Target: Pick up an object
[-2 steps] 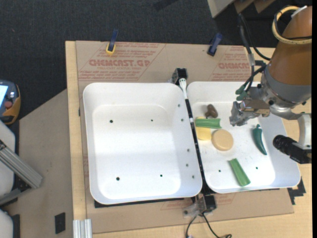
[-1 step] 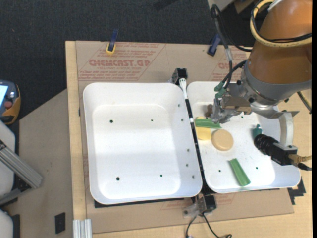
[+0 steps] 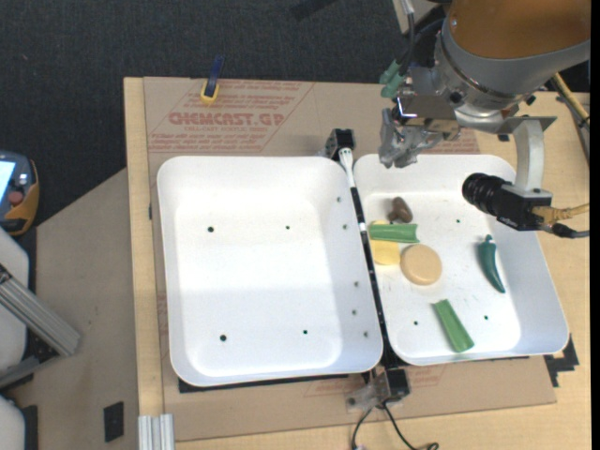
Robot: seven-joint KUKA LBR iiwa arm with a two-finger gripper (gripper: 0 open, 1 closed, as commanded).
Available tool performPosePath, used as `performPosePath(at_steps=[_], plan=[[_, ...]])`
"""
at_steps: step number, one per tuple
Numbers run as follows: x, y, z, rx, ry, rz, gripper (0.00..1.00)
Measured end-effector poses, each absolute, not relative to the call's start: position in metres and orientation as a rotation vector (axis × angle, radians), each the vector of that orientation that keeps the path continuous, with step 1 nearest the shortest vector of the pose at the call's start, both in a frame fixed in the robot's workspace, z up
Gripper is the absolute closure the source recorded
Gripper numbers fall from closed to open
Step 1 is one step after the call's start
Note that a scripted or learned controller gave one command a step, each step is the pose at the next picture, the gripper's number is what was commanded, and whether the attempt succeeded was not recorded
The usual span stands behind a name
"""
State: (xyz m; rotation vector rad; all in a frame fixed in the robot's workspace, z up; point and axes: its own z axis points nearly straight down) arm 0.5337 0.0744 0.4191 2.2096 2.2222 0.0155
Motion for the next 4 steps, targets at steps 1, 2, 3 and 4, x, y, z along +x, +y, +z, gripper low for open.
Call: performPosePath(at_steps=[1,2,3,4], plan=[[0.606,0.139,0.447,2.213,2.222,0.013,1.0],[0.668,0.197,0.425,2.214,2.223,0.011,1.0],[0.641,0.222,0.228,2.225,2.23,-0.021,1.0],[0.656,0.225,0.383,2.214,2.217,0.024,1.0]])
